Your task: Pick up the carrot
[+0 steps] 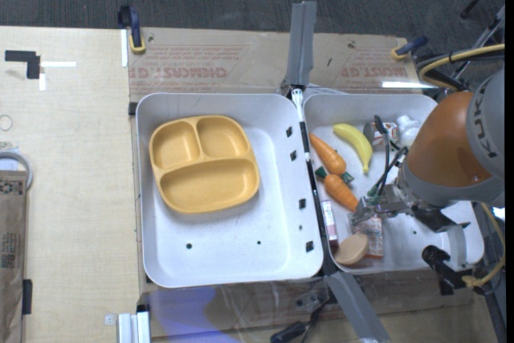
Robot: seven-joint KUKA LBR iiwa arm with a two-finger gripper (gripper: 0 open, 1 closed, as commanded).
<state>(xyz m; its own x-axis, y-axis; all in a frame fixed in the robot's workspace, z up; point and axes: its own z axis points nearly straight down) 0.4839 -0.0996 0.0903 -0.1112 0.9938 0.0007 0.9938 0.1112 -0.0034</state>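
Note:
Two orange carrots with green tops lie in the right bin (418, 257), near its left wall. The upper carrot (328, 154) slants beside the banana. The lower carrot (340, 192) lies just below it, pointing down to the right. My gripper (371, 209) hangs low over the bin, just right of the lower carrot's tip, at or very near it. The grey arm with its orange band (446, 149) reaches in from the right and hides the bin's right half.
A yellow banana (355, 142) lies right of the upper carrot. A round tan piece (351, 249) and a pinkish packet (374, 241) sit below the gripper. Small items (387, 128) lie at the back. The left bin (233, 245) holds a yellow divided plate (205, 163).

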